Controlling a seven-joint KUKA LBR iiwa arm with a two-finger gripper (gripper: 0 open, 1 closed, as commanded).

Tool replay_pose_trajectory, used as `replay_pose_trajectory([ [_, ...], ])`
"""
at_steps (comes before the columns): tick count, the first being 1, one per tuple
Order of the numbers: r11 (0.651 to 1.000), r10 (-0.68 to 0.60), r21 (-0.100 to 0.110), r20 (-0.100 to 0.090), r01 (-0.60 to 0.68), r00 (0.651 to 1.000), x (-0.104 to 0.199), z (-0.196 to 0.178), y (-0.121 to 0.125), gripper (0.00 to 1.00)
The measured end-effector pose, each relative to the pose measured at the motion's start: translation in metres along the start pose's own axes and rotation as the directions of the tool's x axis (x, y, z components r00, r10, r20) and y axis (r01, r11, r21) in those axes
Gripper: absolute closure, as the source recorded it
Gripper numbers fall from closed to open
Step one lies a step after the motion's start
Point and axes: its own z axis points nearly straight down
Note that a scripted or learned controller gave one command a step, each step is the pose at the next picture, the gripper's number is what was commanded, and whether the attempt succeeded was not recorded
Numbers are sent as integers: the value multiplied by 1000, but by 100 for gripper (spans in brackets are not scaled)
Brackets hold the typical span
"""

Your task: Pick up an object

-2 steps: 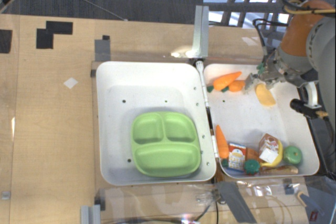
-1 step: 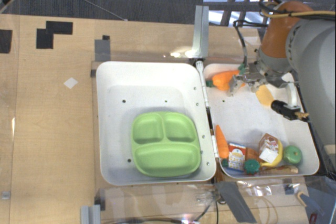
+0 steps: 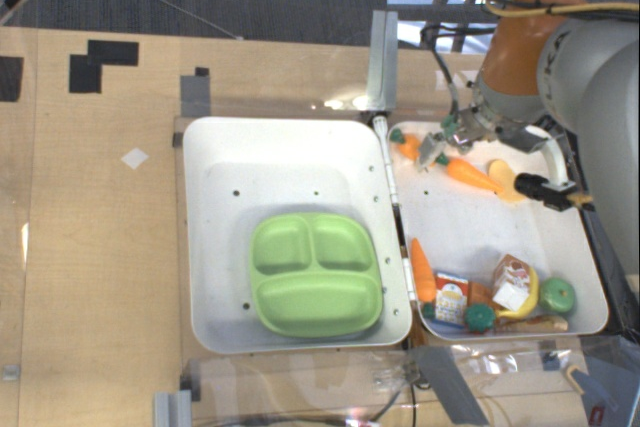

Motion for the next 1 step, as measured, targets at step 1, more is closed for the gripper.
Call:
replay_pose_trajectory([
  [1,1000,0,7,-3,0,1000,-1,27,-1,0],
])
